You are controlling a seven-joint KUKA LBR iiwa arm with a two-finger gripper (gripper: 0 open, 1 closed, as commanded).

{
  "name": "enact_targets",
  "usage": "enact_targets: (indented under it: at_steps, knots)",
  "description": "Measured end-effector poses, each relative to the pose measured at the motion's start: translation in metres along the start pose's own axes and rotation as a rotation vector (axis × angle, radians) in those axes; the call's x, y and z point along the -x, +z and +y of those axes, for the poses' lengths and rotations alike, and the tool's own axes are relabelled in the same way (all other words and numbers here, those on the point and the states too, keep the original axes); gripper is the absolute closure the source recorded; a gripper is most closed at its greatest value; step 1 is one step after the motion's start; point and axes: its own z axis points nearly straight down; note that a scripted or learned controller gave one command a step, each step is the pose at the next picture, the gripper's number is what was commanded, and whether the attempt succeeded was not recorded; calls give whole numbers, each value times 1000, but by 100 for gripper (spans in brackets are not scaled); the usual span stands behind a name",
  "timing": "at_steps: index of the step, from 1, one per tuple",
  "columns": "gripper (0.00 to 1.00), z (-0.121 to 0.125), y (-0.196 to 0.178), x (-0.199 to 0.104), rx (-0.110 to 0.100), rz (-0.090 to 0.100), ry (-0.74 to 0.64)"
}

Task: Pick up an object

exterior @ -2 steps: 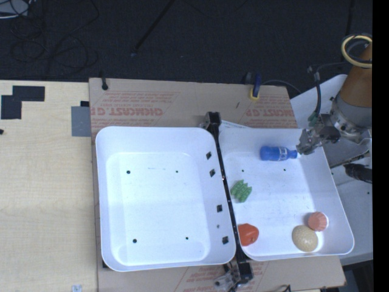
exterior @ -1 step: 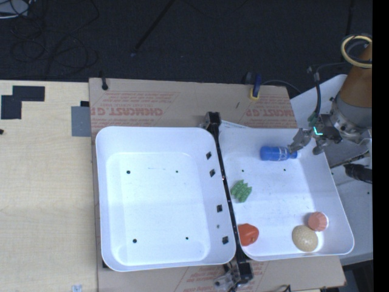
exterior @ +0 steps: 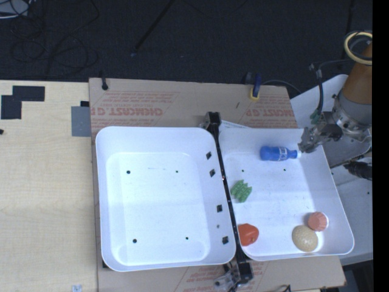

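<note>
Blurred pincer [exterior: 307,143] beside blue bottle [exterior: 278,154]

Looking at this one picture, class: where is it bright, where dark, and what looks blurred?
Camera view: the two white bins are evenly bright, shadows faint; the floor behind is dark; the hand by the blue bottle is soft and hard to make out.
</note>
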Motion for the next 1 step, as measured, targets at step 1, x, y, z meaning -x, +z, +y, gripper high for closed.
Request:
enact_targets:
  at_steps: [1]
  knots:
    - [0,0,0,0,-1,0,-1]
